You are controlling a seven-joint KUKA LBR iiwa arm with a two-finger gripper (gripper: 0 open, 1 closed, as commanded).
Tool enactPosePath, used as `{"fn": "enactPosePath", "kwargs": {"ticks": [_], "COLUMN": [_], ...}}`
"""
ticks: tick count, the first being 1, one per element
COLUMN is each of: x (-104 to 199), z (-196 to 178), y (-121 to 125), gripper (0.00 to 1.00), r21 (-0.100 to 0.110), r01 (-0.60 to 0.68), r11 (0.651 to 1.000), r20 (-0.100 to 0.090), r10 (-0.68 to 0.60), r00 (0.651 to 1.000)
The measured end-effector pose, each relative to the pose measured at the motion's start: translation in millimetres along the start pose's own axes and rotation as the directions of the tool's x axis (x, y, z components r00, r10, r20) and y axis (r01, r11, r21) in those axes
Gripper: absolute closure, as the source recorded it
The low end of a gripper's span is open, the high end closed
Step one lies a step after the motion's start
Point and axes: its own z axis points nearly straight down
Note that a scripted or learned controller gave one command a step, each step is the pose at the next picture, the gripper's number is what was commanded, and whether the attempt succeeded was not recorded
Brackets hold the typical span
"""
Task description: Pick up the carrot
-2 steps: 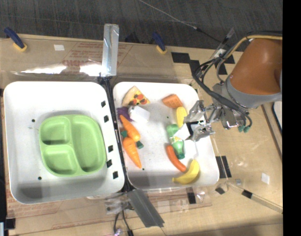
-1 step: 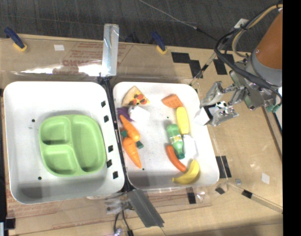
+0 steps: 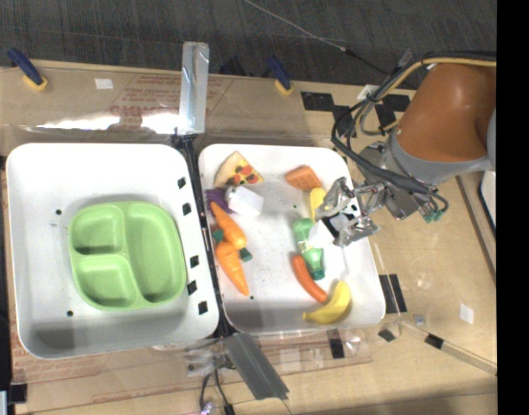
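Observation:
Two orange carrots lie along the left wall of the right bin (image 3: pixel 273 314): one (image 3: pixel 227 224) slants above the other (image 3: pixel 233 269), and they nearly touch end to end. A third orange, carrot-like piece (image 3: pixel 309 280) with a green top lies near the bin's front right, just above a banana (image 3: pixel 331 305). My gripper (image 3: pixel 344 215) hovers over the right edge of the bin, open with nothing between its fingers. It is beside a green toy (image 3: pixel 302 231) and a yellow piece (image 3: pixel 317 201), and well to the right of the two left carrots.
The right bin also holds a pizza slice (image 3: pixel 239 171), an orange wedge (image 3: pixel 303 178), a white block (image 3: pixel 245 201) and a purple piece (image 3: pixel 216 197). A green divided plate (image 3: pixel 126 253) sits in the left bin (image 3: pixel 31 171). Cables hang from the wrist at the right.

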Motion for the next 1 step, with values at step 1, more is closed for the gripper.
{"fn": "enactPosePath", "kwargs": {"ticks": [1], "x": [20.1], "z": [-122.2], "y": [6.4], "gripper": [1.00], "r21": [0.013], "r01": [0.122], "r11": [0.992], "r20": [0.009], "r10": [-0.122], "r00": [0.993]}}
